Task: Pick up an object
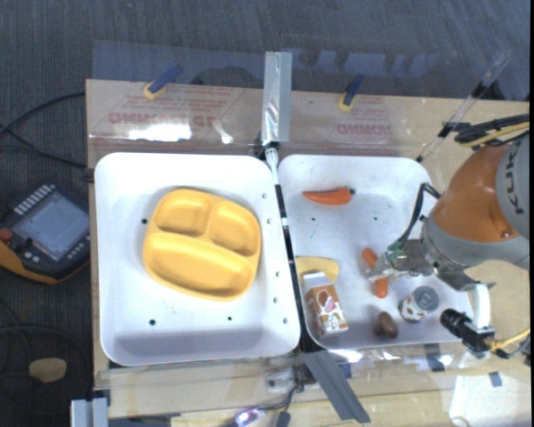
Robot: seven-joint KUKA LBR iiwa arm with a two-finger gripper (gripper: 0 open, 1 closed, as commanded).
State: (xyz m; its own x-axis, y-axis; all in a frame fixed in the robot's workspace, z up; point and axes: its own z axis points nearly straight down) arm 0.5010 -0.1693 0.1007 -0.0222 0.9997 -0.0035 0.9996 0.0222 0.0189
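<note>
- Small orange piece (382, 286) lying in the right bin (374, 169), near the middle of its right half, directly under the gripper (393, 261); short, stubby, bright orange-red
- Second small orange piece (368, 257) just beyond it, to the far left of the gripper tip, about the same size and colour
- Gripper low over these two pieces, tip just beside both; finger spread impossible to tell, nothing seen clamped
- Round white-and-dark object (417, 305) just right of the near orange piece, partly under the arm's wrist
- Dark brown lump (386, 326) near the front wall, a little nearer than the orange piece
- Small carton with a red-brown label (325, 308) at the near left of the right bin, with a yellow flat piece (317, 267) touching its far end
- Carrot (327, 197) lying crosswise at the far side of the right bin, well apart from the gripper
- Bare white floor between carrot and orange pieces, and along the far right corner
- Arm (472, 212) covering the bin's right wall
- Left bin (116, 265) holding a yellow divided tray (201, 243) at its middle, white floor showing all round it
- Divider (283, 229) between the bins just left of the carton
</note>
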